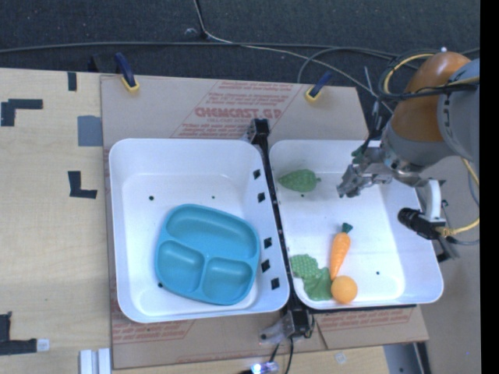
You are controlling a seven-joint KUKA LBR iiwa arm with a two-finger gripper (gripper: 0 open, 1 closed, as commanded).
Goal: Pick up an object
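Gripper (351, 185) hangs over the upper part of the right bin (390, 283), w/ the arm reaching in from the right, likely lining up on a toy there. Finger state: can't tell, too small & blurred. Nearest candidate is the green leafy toy (298, 181), just left of it near the divider. Also in the right bin: toy carrot (339, 252), orange ball (344, 289), green lettuce piece (310, 275) clustered at the front. Left bin (132, 209) holds a blue divided plate (207, 253), nothing on it.
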